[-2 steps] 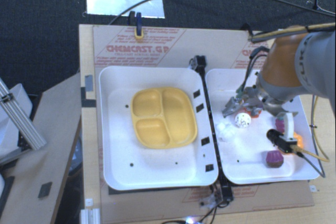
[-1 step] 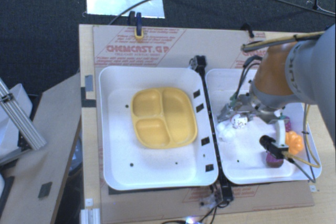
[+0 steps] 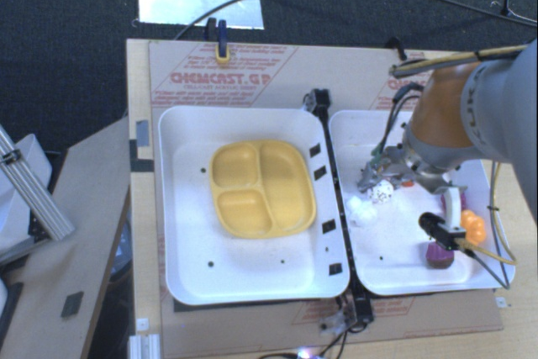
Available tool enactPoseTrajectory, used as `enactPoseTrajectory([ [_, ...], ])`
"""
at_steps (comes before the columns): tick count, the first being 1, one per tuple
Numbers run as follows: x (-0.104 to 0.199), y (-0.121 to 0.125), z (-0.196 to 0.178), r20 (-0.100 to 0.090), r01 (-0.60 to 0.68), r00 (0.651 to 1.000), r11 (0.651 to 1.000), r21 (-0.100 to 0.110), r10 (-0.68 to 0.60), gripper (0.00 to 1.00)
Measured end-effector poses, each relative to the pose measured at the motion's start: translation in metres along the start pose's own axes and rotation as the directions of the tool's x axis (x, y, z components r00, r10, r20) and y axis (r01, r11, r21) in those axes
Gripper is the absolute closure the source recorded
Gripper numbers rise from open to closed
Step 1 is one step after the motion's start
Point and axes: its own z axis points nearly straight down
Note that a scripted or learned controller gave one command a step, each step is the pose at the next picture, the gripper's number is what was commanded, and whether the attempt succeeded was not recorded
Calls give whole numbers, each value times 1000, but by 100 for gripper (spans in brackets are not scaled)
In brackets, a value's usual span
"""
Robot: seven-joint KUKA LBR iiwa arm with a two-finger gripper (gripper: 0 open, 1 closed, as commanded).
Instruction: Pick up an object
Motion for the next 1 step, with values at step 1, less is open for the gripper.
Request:
enactPoseTrajectory([
  [1,3,-1,-44,1,5,1000,1000,-2,-5,100],
])
